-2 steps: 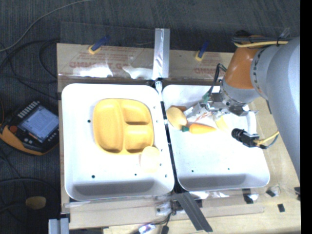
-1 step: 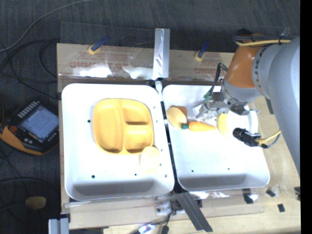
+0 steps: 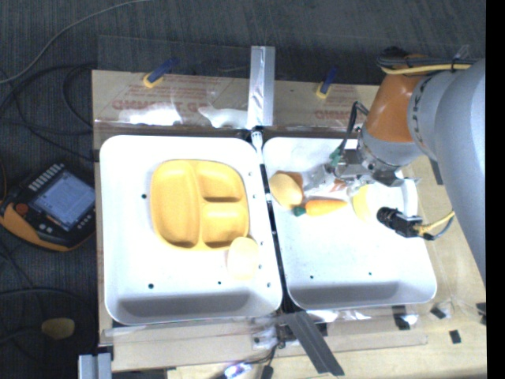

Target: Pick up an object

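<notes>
Down in the far part of the right bin (image 3: 410,287), the gripper (image 3: 344,174) sits low among a small cluster of toy food; whether the claw is released or clenched cannot be told, since the wrist hides it from above. Just near it lies a carrot-like orange piece (image 3: 325,207), with a pale yellow piece (image 3: 360,201) touching its right end and a yellow-orange rounded piece (image 3: 286,187) to its left, by the wall between the bins. To do this step well, the claw probably needs to settle on one piece alone, centred over it, so a neighbour is not nudged aside or pinched along with it. The grey arm (image 3: 461,140) reaches in from the right, its orange band (image 3: 388,117) above the wrist, bent steeply downward. The left bin (image 3: 118,235) holds a yellow divided tray (image 3: 197,202) and a cream round piece (image 3: 242,257).
</notes>
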